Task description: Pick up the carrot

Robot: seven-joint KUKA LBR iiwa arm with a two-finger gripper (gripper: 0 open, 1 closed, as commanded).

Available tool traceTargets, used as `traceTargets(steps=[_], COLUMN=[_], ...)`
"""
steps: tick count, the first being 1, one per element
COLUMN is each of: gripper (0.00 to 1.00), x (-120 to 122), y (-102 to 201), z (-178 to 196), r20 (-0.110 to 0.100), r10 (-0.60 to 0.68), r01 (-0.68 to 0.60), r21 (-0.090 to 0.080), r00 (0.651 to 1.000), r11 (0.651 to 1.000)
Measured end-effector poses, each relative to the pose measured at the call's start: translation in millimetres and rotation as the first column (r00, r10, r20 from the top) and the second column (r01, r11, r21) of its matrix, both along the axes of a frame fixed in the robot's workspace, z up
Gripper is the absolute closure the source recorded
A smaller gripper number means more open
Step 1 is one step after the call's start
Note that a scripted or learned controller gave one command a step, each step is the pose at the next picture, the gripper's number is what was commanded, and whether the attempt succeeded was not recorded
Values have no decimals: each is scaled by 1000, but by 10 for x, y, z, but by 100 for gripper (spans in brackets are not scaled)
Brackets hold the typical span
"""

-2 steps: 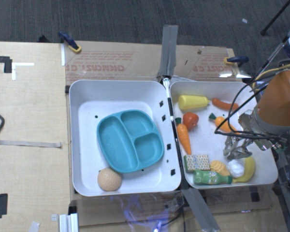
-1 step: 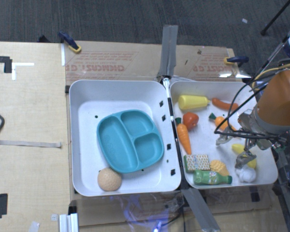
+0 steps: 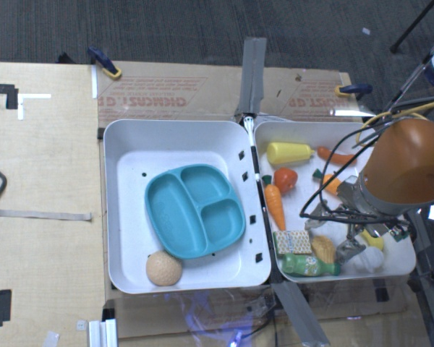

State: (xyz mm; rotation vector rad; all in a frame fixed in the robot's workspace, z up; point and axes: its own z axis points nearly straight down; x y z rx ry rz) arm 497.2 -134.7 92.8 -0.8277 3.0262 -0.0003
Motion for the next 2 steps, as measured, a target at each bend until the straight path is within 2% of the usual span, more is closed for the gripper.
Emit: traceTargets(steps=[1,2], gripper=[0,0], x=[522,684], y=[-116,-875], z=[432,-1], r20=[0,0], r10=[-526,-614], r01=[526,614], r21=[1,1], r00=[851,789], r11=[851,789])
